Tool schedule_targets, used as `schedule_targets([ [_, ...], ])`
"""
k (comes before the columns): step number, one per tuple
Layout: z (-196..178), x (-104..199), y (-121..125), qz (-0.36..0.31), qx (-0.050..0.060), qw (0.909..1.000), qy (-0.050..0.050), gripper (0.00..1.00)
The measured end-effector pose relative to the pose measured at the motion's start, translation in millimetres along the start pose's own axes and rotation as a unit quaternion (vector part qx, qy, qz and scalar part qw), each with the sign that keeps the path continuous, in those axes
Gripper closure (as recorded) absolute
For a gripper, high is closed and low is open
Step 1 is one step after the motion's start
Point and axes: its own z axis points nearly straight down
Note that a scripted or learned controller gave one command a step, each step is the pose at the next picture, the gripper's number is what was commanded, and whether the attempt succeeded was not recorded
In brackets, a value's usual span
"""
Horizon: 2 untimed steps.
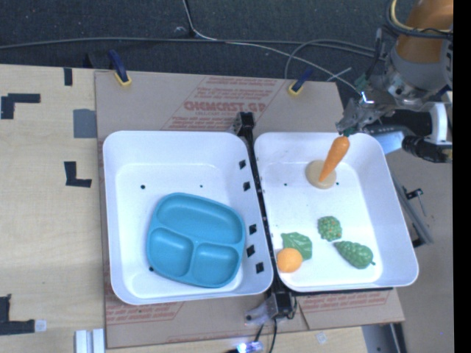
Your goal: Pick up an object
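Observation:
My gripper (346, 131) hangs over the far edge of the right bin (397, 219), shut on the top end of an orange carrot (335, 157). The carrot hangs down-left from the fingertips, its lower end over a tan round piece (318, 176) on the bin floor. Nearer the front of the same bin lie a green leafy piece (298, 244), a small orange ball (289, 260), a green broccoli-like piece (329, 228) and a bumpy green piece (355, 254).
The left bin (121, 197) holds a blue divided tray (196, 240). A black hinge strip (254, 212) runs between the bins. Cables (221, 39) cross the dark area behind the bench. Clamps (118, 68) pin the cardboard at the back.

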Motion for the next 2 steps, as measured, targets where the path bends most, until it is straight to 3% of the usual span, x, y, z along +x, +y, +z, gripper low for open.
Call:
schedule_targets([
  [2, 17.2, 113.7, -9.2, -0.001, 0.004, 1.0000, 0.001, 1.00],
])
